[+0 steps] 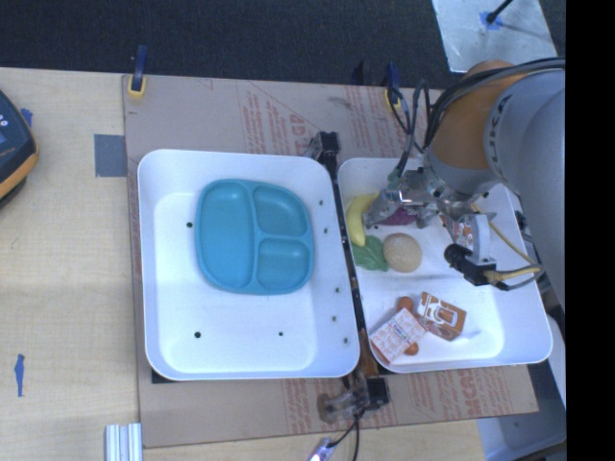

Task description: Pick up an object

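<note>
The right bin [519, 339] holds a yellow banana [356, 219], a green leafy piece [369, 255], a beige round bun [403, 253], a dark purple item [404, 216] and two snack packets [423, 325] near its front. My gripper [415, 203] hangs low over the back of this bin, right above the purple item and just behind the bun. The wrist hides the fingertips. A blue divided plate [255, 236] lies in the left bin [173, 344].
The grey arm with its orange band [471, 128] covers the right bin's back right corner, cables looping around it. Black clamps [327, 145] sit between the bins. A dark device [12, 147] lies at the bench's left edge.
</note>
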Available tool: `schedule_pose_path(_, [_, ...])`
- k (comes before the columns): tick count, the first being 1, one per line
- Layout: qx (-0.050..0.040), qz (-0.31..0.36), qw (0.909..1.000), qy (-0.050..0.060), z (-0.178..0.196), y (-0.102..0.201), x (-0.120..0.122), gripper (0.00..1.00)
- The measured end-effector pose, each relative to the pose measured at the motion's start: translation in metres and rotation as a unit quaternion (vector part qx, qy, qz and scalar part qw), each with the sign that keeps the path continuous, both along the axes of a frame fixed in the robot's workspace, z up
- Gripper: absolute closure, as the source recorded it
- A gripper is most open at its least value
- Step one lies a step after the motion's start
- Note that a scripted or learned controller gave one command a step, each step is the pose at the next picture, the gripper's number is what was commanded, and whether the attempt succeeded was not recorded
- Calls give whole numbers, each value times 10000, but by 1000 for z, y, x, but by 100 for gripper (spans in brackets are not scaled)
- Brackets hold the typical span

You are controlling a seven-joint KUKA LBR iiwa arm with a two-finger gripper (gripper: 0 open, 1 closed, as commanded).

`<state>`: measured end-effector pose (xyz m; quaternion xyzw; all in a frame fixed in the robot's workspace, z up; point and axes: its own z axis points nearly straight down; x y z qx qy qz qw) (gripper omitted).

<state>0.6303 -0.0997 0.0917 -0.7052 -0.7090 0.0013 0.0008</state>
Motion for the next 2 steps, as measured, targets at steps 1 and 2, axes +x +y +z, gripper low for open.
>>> schedule_pose_path(1, [-6,0,10000,69,0,-3,23,0])
schedule_pose_path(2, [0,15,10000,14,11,-2,26,100])
